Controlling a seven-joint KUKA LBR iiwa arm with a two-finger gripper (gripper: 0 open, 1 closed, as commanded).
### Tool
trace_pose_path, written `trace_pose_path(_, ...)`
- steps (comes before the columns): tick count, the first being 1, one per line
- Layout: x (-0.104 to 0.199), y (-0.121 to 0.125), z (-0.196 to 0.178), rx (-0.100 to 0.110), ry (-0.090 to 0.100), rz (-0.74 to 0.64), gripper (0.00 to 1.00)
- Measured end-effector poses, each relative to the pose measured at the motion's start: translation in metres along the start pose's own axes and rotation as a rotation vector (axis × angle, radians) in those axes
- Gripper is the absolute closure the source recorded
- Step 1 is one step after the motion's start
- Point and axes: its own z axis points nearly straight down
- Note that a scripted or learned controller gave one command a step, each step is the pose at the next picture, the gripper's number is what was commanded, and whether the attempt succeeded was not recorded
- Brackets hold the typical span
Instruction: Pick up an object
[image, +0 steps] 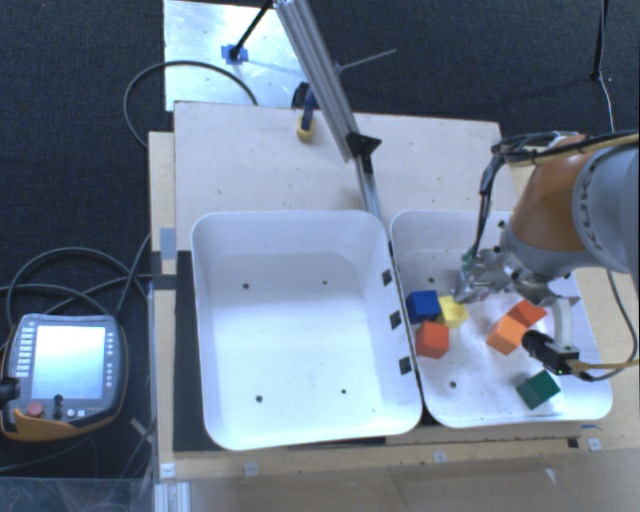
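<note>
Two white bins are seen side by side on the bench (250, 140). The left bin (300, 330) shows a bare white floor. The right bin (440, 250) holds a scatter of small blocks.

The arm (585, 205) is reached in from the right, its orange band above the wrist placed over the right bin. The gripper (470, 290) is lowered at the bin's middle, just above and right of the yellow block (453, 311); whether they touch cannot be told. Whether the gripper is released or clenched cannot be told from this slant, and no block is seen grasped.

The blue block (422, 304) is set just left of the yellow one, touching or nearly so. The red block (432, 340) is found directly below them. An orange block (507, 335) and a second, redder orange block (527, 314) are placed together right of the gripper, partly under the wrist. The green block (539, 388) is set apart, near the bin's lower right corner.

A handheld control pad (62, 375) with a lit screen is noted left of the bench.
</note>
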Motion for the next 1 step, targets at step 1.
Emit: trace_pose_path(1,-0.0003,0.0000,-0.0642,0.018,0.001,0.000,1.00)
